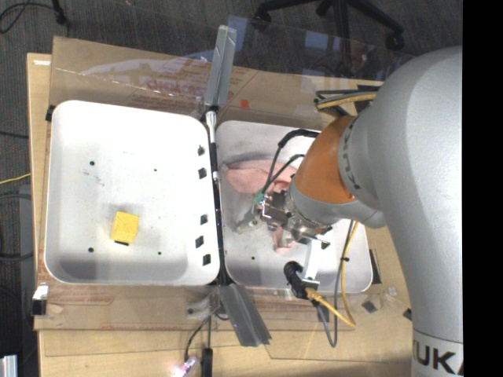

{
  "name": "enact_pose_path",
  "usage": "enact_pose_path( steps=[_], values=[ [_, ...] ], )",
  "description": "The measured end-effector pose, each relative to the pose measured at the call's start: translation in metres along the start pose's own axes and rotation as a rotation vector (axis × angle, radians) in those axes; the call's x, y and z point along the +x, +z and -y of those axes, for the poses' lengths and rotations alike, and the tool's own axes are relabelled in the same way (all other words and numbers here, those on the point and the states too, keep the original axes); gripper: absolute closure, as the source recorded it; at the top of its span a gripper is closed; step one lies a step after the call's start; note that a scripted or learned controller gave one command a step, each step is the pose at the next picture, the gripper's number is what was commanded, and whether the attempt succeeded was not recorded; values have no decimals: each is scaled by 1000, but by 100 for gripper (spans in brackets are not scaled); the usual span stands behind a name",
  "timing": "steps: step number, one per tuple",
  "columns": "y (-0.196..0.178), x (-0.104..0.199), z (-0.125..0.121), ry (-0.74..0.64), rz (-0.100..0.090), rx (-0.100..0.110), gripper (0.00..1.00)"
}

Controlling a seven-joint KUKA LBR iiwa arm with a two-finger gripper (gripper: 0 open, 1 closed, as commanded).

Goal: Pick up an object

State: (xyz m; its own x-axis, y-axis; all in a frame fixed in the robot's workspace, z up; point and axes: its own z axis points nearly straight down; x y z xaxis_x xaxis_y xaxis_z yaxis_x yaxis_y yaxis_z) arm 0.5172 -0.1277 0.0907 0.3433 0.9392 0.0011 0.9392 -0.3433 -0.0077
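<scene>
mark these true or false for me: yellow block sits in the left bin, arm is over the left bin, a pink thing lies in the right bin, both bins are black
1. The yellow block sits in the left bin. True.
2. The arm is over the left bin. False: it reaches over the right bin.
3. A pink object lies in the right bin. True; the arm partly covers it.
4. Both bins are black. False: both are white.

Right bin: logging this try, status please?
Tool low in right bin, over pink object; grip state not visible. Yellow block alone in left bin. Arm's wrist hides part of the pink object.
</scene>
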Motion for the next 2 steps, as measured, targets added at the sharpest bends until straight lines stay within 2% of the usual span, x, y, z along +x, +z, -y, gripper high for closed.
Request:
enact_pose_path(
  steps=[1,2],
  values=[
    [-1,37,-41,-76,1,-3,0],
    [-102,89,-84,49,1,-3,0]
  ],
)
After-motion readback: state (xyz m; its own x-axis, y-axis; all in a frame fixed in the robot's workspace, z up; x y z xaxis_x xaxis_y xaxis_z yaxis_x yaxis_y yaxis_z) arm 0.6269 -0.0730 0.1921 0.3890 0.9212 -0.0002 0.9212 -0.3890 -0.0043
